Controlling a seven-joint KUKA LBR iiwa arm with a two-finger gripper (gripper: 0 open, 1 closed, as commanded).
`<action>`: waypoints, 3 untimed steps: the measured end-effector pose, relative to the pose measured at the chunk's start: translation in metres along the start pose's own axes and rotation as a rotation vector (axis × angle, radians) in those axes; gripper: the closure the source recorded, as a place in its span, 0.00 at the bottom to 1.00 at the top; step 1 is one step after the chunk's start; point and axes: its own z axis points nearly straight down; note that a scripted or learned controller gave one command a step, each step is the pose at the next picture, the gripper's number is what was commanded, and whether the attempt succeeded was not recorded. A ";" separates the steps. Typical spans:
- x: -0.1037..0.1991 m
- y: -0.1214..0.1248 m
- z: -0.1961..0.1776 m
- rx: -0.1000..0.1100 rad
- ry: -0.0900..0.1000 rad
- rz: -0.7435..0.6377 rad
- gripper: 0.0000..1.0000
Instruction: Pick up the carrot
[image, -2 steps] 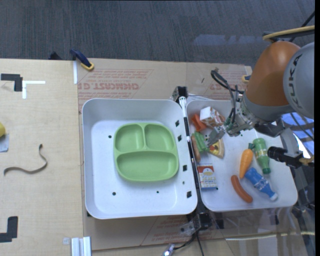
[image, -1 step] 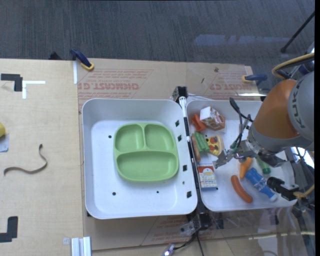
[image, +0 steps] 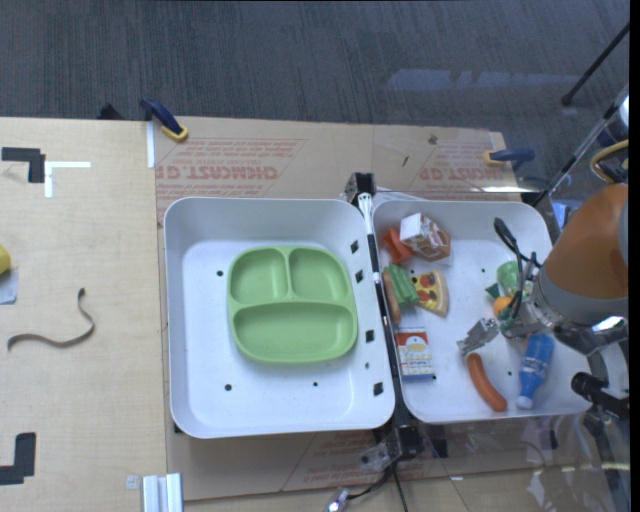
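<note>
While the gripper (image: 487, 333) hangs beside the bottle (image: 534, 368), fingers apart and holding nothing, the carrot (image: 486, 381) lies just left.

A robotics lab: clamped cardboard (image: 300, 160) on a bench (image: 70, 250), grey carpet (image: 300, 50).

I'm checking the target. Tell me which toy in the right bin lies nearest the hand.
The sausage, orange-red, lying just below the hand at the bin's near edge. The blue bottle lies further right.
</note>
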 end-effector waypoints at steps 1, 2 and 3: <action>-0.054 0.082 0.000 -0.006 0.030 0.049 0.00; -0.062 0.080 -0.011 -0.008 0.007 0.049 1.00; 0.031 0.081 -0.086 -0.004 -0.001 0.019 1.00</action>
